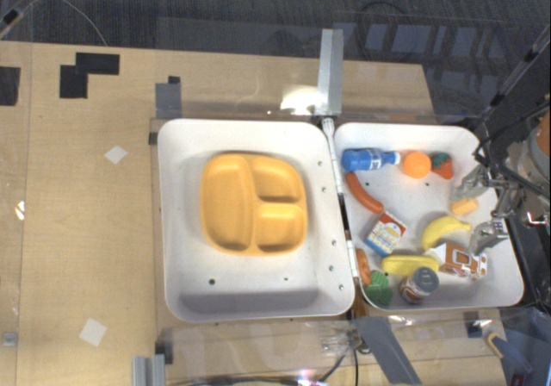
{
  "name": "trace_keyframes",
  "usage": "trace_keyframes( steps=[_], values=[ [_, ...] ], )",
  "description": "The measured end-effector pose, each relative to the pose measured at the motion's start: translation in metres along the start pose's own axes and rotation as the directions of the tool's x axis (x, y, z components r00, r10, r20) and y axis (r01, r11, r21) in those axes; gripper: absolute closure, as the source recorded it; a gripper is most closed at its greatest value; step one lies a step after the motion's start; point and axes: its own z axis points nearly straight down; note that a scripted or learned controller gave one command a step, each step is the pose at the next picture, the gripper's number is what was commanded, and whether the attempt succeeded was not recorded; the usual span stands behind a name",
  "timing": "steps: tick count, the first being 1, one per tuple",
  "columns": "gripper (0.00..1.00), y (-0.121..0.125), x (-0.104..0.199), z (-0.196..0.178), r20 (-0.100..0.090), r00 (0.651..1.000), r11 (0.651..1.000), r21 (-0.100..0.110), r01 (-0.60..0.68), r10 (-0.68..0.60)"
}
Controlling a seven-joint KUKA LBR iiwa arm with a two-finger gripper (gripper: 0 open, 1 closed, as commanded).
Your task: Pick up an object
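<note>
My gripper (480,207) reaches in from the right over the right edge of the right bin (430,131). Its two fingers stand well apart, so it is open. A small yellow-orange block (465,206) lies just left of the gap between the fingertips, with neither finger touching it. Close below and to the left are a banana (445,227) and a white and red carton (463,262). Further off in the same bin lie a blue bottle (370,159), an orange ball (417,164), a red sausage (363,193) and a small juice box (386,233).
The left bin (176,229) holds a yellow divided plate (254,202). Along the right bin's front lie a yellow piece (409,264), a can (419,283) and a green item (379,289). A red and green fruit (441,165) sits beside the ball.
</note>
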Motion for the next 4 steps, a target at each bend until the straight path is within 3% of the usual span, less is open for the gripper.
trace_keyframes(
  steps=[1, 2, 3, 4],
  values=[
    [0.0, -0.001, -0.029, 0.148, 0.009, 0.974, 0.974, 0.0, -0.227, 0.227],
    [0.0, 0.043, -0.087, 0.149, 0.006, 0.975, 0.975, -0.003, -0.224, 0.224],
    [0.0, 0.075, -0.107, 0.15, 0.002, 0.803, 0.803, -0.004, -0.595, 0.595],
    [1.0, 0.075, -0.11, 0.136, 0.011, 0.808, 0.808, -0.007, -0.589, 0.589]
  ],
)
